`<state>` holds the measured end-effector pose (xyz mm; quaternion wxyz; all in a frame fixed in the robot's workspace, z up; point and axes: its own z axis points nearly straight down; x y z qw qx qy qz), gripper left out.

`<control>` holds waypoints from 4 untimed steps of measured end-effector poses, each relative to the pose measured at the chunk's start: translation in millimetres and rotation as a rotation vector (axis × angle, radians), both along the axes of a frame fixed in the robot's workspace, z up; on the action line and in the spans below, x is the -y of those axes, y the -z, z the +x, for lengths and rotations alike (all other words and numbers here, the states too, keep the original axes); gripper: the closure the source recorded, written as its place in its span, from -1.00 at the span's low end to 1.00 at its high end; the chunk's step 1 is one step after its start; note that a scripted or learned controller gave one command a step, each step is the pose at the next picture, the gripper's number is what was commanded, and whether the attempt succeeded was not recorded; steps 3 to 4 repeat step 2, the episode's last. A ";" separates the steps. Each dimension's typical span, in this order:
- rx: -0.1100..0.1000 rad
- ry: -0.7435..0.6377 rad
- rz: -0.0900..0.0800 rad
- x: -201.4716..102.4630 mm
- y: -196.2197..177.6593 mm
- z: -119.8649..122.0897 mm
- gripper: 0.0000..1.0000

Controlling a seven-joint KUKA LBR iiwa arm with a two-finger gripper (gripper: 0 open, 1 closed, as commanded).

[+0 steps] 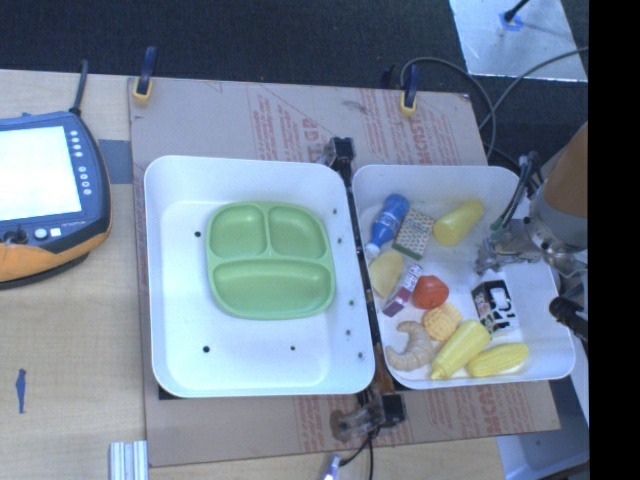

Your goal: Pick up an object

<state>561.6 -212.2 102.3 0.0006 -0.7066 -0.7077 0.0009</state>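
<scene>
Camera view: tool (497, 253), grip unclear, beside glossy yellow oval toy (458, 222).

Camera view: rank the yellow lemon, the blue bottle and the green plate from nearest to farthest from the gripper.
Measured from the gripper, at the right bin's right side:
1. Yellow lemon, up and to its left, same bin.
2. Blue bottle, by that bin's left wall.
3. Green plate, in the left bin.

Pale wooden bench (70, 368) — brown cardboard sheet (290, 118) clamped on top; dark carpet floor (250, 18) behind.
</scene>
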 end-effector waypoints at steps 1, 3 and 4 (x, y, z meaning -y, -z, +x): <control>0.000 0.000 -0.001 0.7 -10.2 0.1 1.00; 0.002 0.001 -0.002 1.5 -20.5 0.3 1.00; 0.002 0.001 -0.002 1.5 -20.5 0.3 1.00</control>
